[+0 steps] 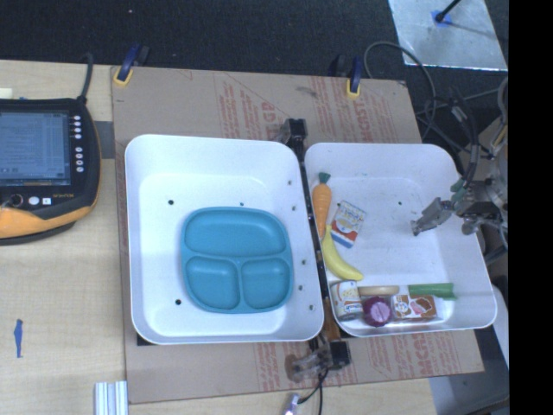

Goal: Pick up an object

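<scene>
Rightward, pincer (429, 222) hovers beside right bin's (389, 156) edge.

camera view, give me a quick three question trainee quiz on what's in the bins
1. True or false: the blue divided plate lies in the left bin.
2. Which lies directly beside the carrot along the right bin's left wall? A) banana B) small carton C) purple onion
3. Fill in: the gripper hovers over the ____ bin.

Key:
1. True.
2. A, the banana; the small carton sits further in.
3. Right.
</scene>
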